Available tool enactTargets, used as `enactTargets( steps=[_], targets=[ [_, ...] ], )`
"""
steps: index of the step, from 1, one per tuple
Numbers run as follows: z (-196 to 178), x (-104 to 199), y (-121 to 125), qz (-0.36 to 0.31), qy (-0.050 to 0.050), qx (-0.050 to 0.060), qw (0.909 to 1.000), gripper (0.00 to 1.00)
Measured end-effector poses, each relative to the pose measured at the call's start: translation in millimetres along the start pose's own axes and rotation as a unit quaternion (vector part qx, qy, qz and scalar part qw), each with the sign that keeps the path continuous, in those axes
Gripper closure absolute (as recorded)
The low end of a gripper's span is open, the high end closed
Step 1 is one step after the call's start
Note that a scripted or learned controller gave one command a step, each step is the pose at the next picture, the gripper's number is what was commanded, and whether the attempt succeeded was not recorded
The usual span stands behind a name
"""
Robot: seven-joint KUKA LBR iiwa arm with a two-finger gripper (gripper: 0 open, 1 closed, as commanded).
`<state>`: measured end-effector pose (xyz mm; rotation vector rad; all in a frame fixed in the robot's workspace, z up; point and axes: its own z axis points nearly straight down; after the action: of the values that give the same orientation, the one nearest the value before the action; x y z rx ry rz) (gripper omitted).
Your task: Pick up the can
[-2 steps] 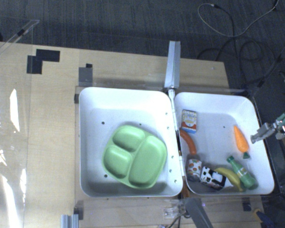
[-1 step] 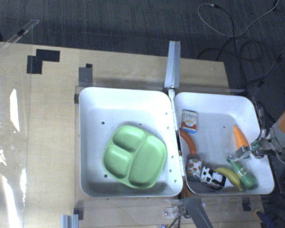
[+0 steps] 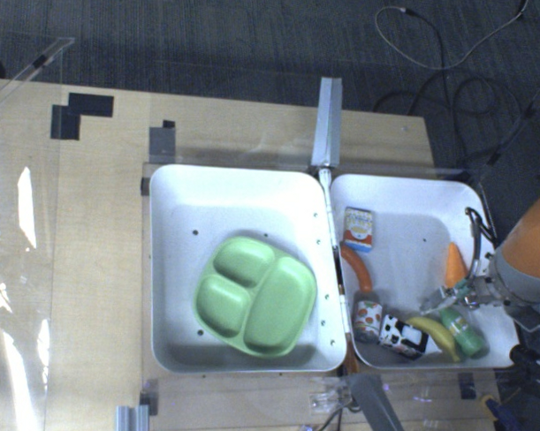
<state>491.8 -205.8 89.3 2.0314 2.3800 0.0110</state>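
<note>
The can is small, with a brown and white label. It sits near the front left corner of the right bin, beside the divider. My gripper hangs low over the right side of that bin, well to the right of the can and apart from it. It is just above a banana and a green item. The arm's orange band shows at the right edge.
A black-and-white patterned item lies between the can and the banana. An orange sausage-like piece and a small carton lie behind the can. A carrot is by the gripper. A green divided plate is in the left bin.
</note>
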Motion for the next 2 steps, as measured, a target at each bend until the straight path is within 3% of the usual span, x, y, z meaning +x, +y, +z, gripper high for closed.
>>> enactTargets(
  steps=[1,2],
  targets=[
    [-11,2,4,-0.003,0.001,-0.003,1.0000,1.00],
    [0,1,-1,-0.113,0.001,0.001,0.9936,1.00]
  ],
)
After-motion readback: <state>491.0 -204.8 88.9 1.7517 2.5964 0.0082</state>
